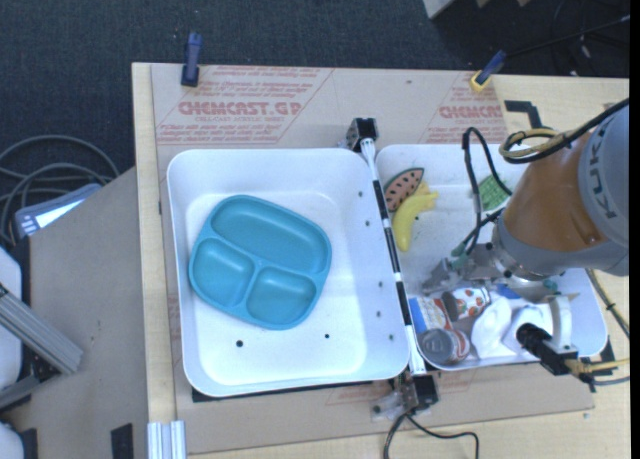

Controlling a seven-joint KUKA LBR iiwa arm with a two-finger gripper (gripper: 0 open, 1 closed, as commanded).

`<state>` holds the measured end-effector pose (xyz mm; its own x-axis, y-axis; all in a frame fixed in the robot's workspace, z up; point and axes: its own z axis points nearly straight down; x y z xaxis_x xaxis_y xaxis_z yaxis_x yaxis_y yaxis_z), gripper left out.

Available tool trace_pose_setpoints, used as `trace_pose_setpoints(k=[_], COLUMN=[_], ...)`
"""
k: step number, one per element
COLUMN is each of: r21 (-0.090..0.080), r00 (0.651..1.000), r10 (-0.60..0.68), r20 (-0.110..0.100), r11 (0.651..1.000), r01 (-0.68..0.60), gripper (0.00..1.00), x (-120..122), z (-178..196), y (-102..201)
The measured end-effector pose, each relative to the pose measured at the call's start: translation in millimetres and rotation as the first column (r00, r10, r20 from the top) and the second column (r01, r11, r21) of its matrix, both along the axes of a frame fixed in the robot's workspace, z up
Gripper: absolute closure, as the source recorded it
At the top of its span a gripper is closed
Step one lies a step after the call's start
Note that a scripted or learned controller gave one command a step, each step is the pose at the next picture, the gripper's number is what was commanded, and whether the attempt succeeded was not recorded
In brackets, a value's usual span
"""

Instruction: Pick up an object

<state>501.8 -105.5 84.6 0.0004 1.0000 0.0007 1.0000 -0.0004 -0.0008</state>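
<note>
**Picking from the cluttered right bin**

Candidate objects lie heaped at the near end of the right bin (590, 332): a white crumpled item (490, 327), a round metallic lid-like piece (440, 345) and a red-and-white printed packet (465, 302), all directly beside or beneath the pincer (462, 269). Whether the pincer is released or clenched cannot be told; the wrist hides it. Farther from it, toward the bin's far end, a banana (408, 215) touches a watermelon slice (402, 187). Beyond the divider, a blue compartment plate (260, 262) sits in the left bin (190, 187).

Descend vertically onto one isolated item; avoid straddling two.
</note>
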Motion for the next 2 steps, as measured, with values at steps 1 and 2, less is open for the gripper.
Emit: trace_pose_setpoints(k=[1, 2], r21=[-0.001, -0.001], r00=[1.000, 1.000], r10=[-0.001, -0.001], r20=[0.001, 0.001], r11=[1.000, 1.000], r01=[0.001, 0.001], gripper=[1.00, 0.00], x=[0.2, 0.1], z=[9.7, 9.7], y=[0.0, 0.0])
